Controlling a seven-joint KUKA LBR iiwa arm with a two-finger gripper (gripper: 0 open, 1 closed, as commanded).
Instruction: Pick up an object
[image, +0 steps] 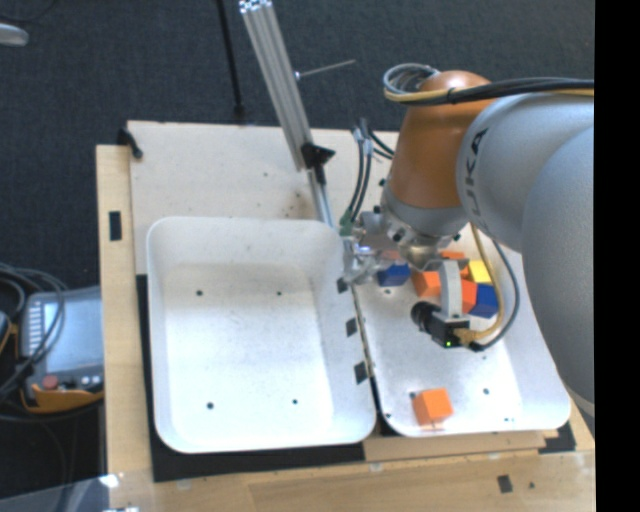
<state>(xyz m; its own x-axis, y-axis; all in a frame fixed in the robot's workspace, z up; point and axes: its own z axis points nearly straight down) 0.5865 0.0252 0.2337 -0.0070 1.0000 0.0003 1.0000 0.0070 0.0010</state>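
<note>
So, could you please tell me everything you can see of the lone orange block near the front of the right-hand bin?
The orange block is a small cube-like piece, matte and uniformly orange, plastic or foam by its look. It rests flat on the floor of the right bin, near the front edge, slightly turned relative to the bin's sides. Nothing touches it but the bin floor. It sits apart from the cluster of coloured blocks farther back under the arm's wrist, and apart from the arm itself.
</note>
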